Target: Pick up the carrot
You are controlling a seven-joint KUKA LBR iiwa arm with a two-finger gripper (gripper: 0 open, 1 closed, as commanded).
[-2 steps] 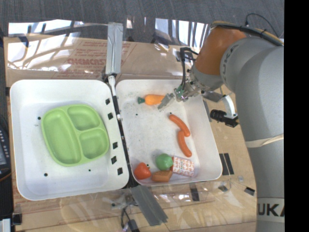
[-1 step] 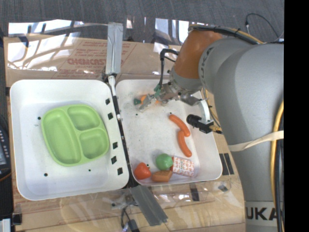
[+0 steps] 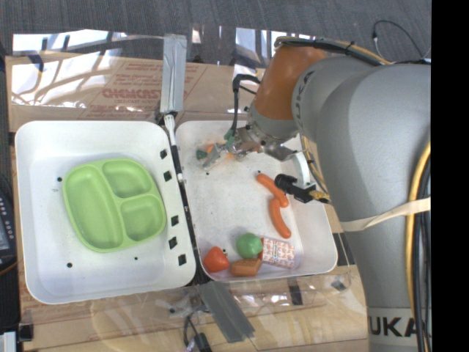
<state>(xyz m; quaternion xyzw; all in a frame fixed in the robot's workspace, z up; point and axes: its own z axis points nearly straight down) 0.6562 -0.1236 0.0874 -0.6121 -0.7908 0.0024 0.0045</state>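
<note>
Currently the carrot (image 3: 209,151) reads as the small orange piece with a green leafy end, lying in the upper left corner of the right bin (image 3: 315,229), close to the divider between the bins. The ID is a judgement: two longer orange-red sticks (image 3: 272,187) (image 3: 280,219) lie mid-right in the same bin and could also pass as carrots, but no green top is visible on them.

The gripper (image 3: 236,143) sits low at the top of the right bin, just right of the carrot, near it or maybe touching. Contact is too small to resolve, and whether the gripper is open, closed or gripping can't be told, since the wrist and grey arm cover it from above. Nothing is confirmed held.

Handling guess: a toy plastic carrot, so light, stiff, smooth and a bit slippery, not fragile. It is tapered, so a pinch near the tip likely squirts it out. Best hold is across the thicker orange body just behind the green end, jaws square to its long axis. It's close to the bin wall, so clearance on the left side looks tight.

Other clutter at the bottom of the right bin: red tomato (image 3: 215,259), green ball (image 3: 249,245), brown sausage (image 3: 246,268), printed packet (image 3: 279,253). All are well apart from the carrot. A green divided plate (image 3: 111,204) sits in the left bin (image 3: 37,270).
</note>
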